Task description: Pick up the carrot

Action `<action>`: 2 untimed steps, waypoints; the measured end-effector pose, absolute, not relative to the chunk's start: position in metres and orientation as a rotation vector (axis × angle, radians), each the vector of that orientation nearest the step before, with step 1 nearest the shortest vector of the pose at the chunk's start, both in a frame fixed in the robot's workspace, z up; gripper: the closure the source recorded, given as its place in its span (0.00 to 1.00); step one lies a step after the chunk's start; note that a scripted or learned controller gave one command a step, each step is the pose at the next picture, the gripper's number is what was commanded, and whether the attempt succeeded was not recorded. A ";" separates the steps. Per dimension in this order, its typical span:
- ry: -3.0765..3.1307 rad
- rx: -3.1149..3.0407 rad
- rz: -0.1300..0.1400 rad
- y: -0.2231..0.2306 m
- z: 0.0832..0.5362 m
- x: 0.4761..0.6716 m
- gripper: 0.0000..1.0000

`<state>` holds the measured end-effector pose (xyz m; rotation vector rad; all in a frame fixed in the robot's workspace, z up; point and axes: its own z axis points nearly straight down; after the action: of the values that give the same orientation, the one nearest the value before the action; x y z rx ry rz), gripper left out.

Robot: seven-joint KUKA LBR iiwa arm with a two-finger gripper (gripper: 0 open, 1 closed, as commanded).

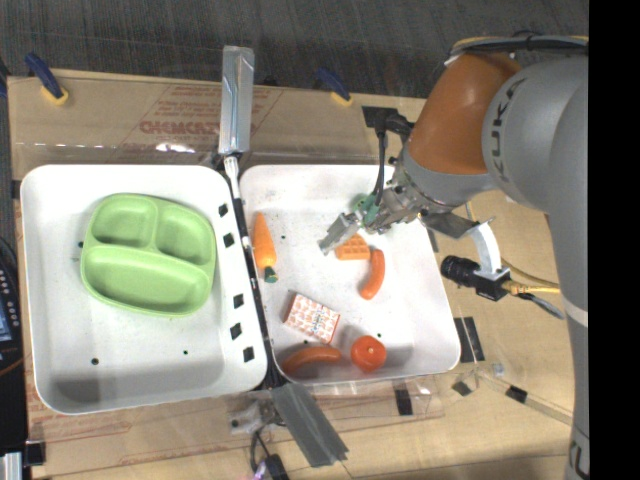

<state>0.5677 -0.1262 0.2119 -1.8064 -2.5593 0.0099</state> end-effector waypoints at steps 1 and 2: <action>-2.737 -1.527 0.004 -0.102 0.134 0.551 0.00; -2.970 -1.018 0.001 -0.126 0.128 0.564 0.00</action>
<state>0.5644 -0.1265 0.1283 -1.0184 -2.9699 0.0008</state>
